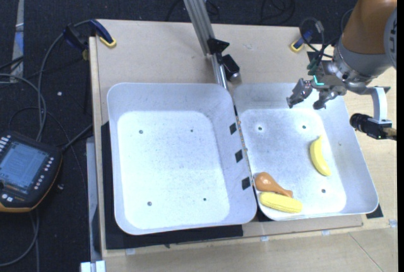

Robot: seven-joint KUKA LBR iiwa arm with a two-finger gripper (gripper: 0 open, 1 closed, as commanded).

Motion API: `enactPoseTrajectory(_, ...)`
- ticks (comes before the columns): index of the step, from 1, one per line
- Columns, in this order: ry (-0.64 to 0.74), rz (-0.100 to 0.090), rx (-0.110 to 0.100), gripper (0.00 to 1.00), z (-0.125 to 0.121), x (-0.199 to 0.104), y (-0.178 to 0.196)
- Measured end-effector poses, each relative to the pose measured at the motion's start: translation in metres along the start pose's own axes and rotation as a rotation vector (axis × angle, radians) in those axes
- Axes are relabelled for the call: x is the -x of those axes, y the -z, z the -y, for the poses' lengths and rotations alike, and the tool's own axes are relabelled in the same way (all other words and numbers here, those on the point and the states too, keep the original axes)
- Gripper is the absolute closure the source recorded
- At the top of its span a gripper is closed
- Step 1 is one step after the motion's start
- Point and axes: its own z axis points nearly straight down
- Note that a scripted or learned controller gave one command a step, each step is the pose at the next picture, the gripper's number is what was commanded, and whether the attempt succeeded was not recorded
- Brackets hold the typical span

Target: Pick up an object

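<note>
Nearest us, at the front edge of the right bin (353, 138), we note a yellow corn cob (281, 203) lying approx. crosswise, touching an orange drumstick-shaped toy (273, 183). Further back, a banana (319, 156) lies alone, long axis running front-to-back. Beyond it the gripper (310, 96) hovers over the bin's rear wall, fingers apart, nothing betw. them. We judge the banana the closest target: it lies toward the bin's front from the gripper, slightly to the right in the view.
</note>
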Motion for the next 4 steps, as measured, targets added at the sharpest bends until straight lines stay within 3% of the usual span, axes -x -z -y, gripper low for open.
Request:
enactPoseTrajectory(1, 0.000, 0.000, 0.000, 0.00, 0.000, 0.000, 0.000)
enactPoseTrajectory(4, 0.000, 0.000, -0.001, 0.00, 0.000, -0.010, -0.135)
